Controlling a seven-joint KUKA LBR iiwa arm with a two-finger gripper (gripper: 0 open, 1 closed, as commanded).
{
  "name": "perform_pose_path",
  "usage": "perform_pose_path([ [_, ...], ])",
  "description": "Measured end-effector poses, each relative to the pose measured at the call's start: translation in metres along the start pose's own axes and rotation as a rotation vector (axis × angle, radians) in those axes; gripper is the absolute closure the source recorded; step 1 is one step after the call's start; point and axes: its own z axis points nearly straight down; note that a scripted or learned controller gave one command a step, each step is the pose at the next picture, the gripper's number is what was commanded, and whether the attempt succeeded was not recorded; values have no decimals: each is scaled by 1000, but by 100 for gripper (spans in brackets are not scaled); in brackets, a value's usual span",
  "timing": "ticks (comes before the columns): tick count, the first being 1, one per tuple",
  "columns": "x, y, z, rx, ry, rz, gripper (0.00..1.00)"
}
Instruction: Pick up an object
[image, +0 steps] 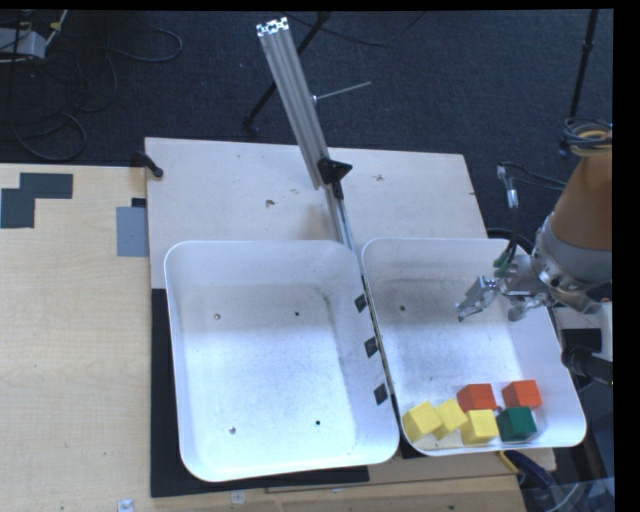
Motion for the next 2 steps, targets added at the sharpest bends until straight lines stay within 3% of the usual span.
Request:
perform_pose_path([
  [2, 0, 0, 0, -1, 0, 2, 0],
])
